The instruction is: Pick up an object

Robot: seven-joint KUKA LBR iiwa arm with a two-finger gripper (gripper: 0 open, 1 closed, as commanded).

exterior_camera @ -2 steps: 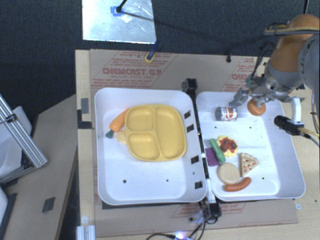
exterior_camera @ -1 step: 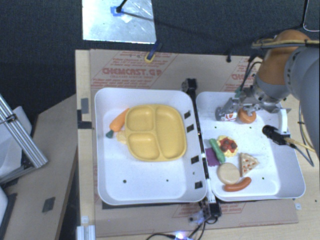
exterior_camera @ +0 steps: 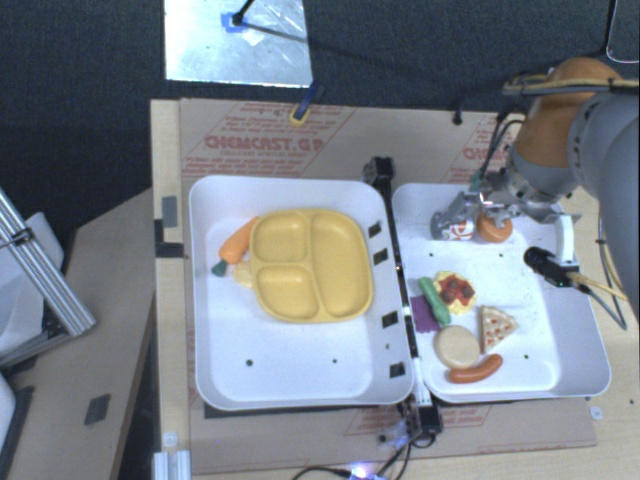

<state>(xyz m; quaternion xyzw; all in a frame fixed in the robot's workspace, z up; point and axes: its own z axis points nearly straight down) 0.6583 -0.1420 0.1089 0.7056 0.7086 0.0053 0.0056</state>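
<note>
Now, over in the left bin (exterior_camera: 300,368), a yellow plate (exterior_camera: 305,265) sits about centre, with a carrot (exterior_camera: 237,240) touching its rim at ten o'clock. Across to the right bin (exterior_camera: 560,333): a green pod (exterior_camera: 432,296) and a purple scrap (exterior_camera: 424,315) lie by the left wall at nine o'clock, with pasta in red sauce (exterior_camera: 455,290) just beside them. Down at six o'clock there's a round bun (exterior_camera: 457,347), a sausage (exterior_camera: 474,370) right under it and a pizza slice (exterior_camera: 496,326) at the bun's two o'clock. Up at twelve o'clock in that bin, the gripper (exterior_camera: 465,218) is low over a small white-and-red piece (exterior_camera: 458,231), with an orange lump (exterior_camera: 493,229) just beside it at three o'clock. Clenched or released? Can't tell from this angle. The arm (exterior_camera: 600,138) comes in from two o'clock.
</note>
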